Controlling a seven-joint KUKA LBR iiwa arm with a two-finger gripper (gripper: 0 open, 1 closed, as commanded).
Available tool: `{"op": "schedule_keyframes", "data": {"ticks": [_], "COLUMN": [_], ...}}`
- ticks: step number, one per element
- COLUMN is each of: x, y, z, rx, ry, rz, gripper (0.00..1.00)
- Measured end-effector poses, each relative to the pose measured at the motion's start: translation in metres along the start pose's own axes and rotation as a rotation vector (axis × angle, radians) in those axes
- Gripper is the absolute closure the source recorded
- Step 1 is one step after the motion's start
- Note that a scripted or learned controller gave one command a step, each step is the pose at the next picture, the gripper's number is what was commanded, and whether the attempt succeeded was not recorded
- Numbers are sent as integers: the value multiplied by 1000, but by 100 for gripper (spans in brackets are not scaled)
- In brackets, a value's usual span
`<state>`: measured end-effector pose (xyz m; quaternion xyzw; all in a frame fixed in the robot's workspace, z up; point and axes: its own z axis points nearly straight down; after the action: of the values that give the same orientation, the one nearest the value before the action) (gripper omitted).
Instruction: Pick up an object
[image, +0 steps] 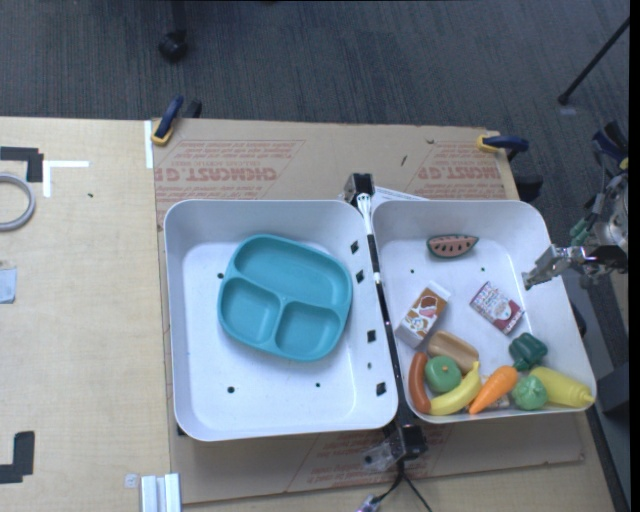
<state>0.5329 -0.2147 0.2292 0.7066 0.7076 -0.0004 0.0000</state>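
Roughly, by the right bin (395, 300):
Gripper (545, 267): at the bin's right rim, fingers spread apart, nothing between them.
Watermelon slice (452, 244): near the bin's far wall.
Red carton (497, 307): mid-bin, just inside from the gripper.
Carrot (493, 388): near wall, beside banana (455, 396).
Blue tray (285, 297): left of the bin.

toy foods (470, 375) | mixed colours, lying loose | right bin (560, 300), mostly near corner
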Motion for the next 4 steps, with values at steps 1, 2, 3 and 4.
{"op": "schedule_keyframes", "data": {"ticks": [1,2,3,4], "x": [57,31,109,106], "y": [-18,47,67,6], "z": [112,137,136,118], "rx": [0,-3,1,-1], "ry": [1,-1,-9,-1], "rz": [-98,-371,-648,-692], "gripper": [0,0,0,0]}}
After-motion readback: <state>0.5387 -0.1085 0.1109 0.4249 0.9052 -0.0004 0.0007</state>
